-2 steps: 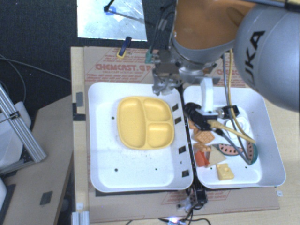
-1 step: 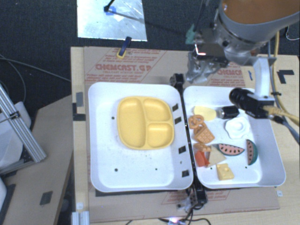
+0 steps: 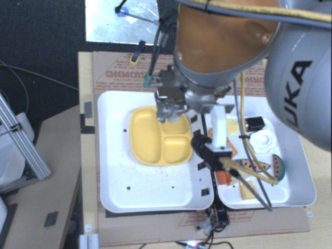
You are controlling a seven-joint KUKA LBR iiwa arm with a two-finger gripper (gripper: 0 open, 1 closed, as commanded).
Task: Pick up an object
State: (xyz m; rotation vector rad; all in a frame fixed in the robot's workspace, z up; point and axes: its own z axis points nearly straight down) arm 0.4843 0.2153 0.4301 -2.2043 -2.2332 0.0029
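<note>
- Gripper (image 3: 167, 112) of mine hangs over the left bin (image 3: 116, 185), at the 12 o'clock rim of the yellow divided tray (image 3: 158, 139); whether it is clenched or released, I cannot tell.
- That tray lies flat in the left bin, toward its 3 o'clock side.
- At 3 o'clock, the right bin (image 3: 298, 188) holds a watermelon slice (image 3: 279, 167), a white piece (image 3: 262, 139), a black block (image 3: 254, 122) and an orange piece (image 3: 222, 177).
- My cables (image 3: 249, 170) drape across the right bin, and my wrist covers its 12 o'clock part.
</note>
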